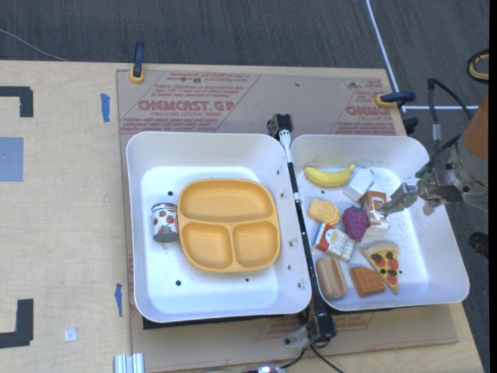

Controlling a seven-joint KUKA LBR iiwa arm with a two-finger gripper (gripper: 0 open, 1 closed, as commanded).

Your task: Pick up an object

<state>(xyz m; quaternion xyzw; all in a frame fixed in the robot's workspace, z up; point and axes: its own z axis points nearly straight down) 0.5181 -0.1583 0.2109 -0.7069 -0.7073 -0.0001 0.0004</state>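
Observation:
My gripper (404,197) hangs over the right bin (435,278), near its right wall, just right of a small orange and white carton (374,205). Nothing shows between its tips. The bin's toy food lies to the left of and below the gripper: a banana (329,176), a white block (359,183), purple grapes (356,222), a waffle-like cracker (323,210), a small printed box (336,243), a hot dog bun (331,277), a pizza slice (384,259) and an orange toast piece (366,281).
The left bin (147,162) holds a yellow divided plate (229,225) and a small strawberry-printed can (164,222) beside it. A black bar (295,200) runs between the bins. Both bins rest on a cardboard sheet (194,99) held by clamps.

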